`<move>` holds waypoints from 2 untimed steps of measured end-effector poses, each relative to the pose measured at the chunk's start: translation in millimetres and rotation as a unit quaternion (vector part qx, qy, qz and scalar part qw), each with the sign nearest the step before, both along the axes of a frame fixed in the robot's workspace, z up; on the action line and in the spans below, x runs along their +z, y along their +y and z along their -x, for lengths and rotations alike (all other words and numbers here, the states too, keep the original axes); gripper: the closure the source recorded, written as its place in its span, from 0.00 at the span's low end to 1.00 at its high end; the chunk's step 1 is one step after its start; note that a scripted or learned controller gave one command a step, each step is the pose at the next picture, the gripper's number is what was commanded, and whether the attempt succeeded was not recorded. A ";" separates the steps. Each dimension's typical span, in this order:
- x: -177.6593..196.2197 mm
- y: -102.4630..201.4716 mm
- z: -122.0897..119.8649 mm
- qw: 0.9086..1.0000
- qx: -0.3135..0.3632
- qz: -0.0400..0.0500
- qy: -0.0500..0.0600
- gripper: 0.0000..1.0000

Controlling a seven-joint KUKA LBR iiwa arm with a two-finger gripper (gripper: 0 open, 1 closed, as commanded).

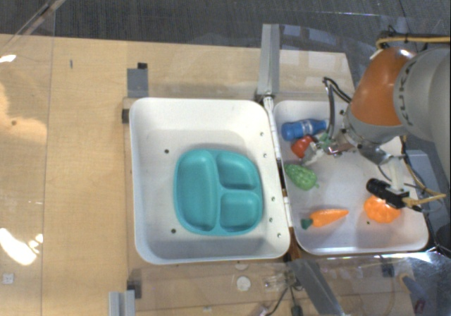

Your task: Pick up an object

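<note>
Bins: two shallow white ones side by side on the wooden bench (pixel 70 180), the left bin (pixel 141 166) and the right bin (pixel 352 238).

Left bin: one teal plate (pixel 211 191), lying flat near the middle, divided into three compartments (one long one on the left, two smaller ones on the right).

Right bin: five small toy items, all loose on the floor of the bin.

Blue item (pixel 303 128): one, bottle-like, lying on its side at the far left corner.

Red item (pixel 302 146): one, just below the blue one and touching or nearly touching it; partly hidden by the claw, so its shape is hard to make out.

Green item (pixel 303 178): one, knobbly, against the left wall.

Carrot (pixel 328 217): one, orange with a green top, lying flat near the front edge, its top pointing left.

Orange item (pixel 381 211): one, rounded, at the right side, well apart from the other four.

Arm (pixel 426 96): one, grey with an orange band (pixel 377 92), reaching in from the right over the far part of the right bin.

Gripper (pixel 318 150): one, low in the bin, right beside the red item; from here I cannot tell whether the claw is apart or together, and nothing is plainly held.
</note>
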State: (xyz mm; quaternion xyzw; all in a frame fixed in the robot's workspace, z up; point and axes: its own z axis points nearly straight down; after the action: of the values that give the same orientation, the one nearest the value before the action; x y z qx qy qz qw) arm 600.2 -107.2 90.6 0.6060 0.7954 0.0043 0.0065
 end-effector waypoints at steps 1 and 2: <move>-3.0 13.8 -48.2 0.998 -0.057 -0.001 0.023 0.00; -3.6 6.8 -58.2 0.999 -0.042 -0.002 0.034 0.00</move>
State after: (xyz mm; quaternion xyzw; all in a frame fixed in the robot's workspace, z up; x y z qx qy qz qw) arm 658.3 -100.4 87.0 0.6388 0.7689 -0.0146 -0.0218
